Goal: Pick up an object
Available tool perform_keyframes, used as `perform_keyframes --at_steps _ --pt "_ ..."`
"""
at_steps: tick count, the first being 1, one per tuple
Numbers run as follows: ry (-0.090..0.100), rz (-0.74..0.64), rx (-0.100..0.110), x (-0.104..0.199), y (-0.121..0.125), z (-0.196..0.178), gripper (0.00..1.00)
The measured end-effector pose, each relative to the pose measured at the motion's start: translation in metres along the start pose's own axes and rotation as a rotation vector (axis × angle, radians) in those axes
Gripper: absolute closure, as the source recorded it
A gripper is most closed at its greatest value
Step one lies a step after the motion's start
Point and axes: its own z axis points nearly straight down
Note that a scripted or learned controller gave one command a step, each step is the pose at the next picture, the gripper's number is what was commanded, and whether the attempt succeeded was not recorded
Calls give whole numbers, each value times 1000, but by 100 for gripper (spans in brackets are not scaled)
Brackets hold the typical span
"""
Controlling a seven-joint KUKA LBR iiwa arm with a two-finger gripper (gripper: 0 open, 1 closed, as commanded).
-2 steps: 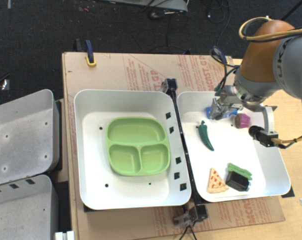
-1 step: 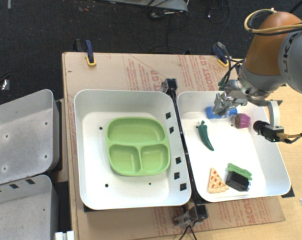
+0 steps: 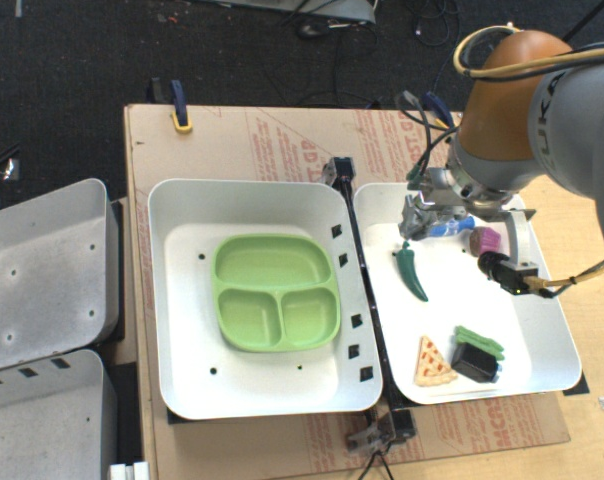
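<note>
Claw [image 3: 419, 220] hangs low over the back of the right bin [image 3: 557, 363], just above the stem end of a green pepper [image 3: 411, 271]. Whether it is open or shut I cannot tell from where I stand; the wrist hides that part, and nothing shows gripped in it.

Nearest me in that bin lie a pizza slice [image 3: 433, 361] and, just beside it, a black block [image 3: 475, 364] with a green piece [image 3: 479, 341] resting on top. Further back the pepper lies on the white floor, well apart from those, its tip pointing toward me. Behind it, under the arm [image 3: 527, 118], sit a blue thing [image 3: 452, 228] and a purple thing [image 3: 485, 239], partly hidden, with a black fitting [image 3: 504, 271] on a cable close by.

The left bin [image 3: 172, 368] carries a green divided tray [image 3: 277, 290]. Both bins rest on a brown counter [image 3: 262, 138].

My read is that the step in hand is the approach: the claw is settling on something to take, and the pepper looks the likeliest, though the blue thing is just as close. The next move calls for a straight drop so the claw straddles the pepper across its narrow width, then a firm close and a lift. The pepper is thin and lies flat, so it could slip out or be pushed aside.
</note>
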Motion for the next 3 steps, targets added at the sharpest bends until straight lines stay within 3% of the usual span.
perform_keyframes --at_steps 2,3 --pt "1 -2 1 97 -42 -15 100" --pt "1 -2 0 154 -52 -9 100"
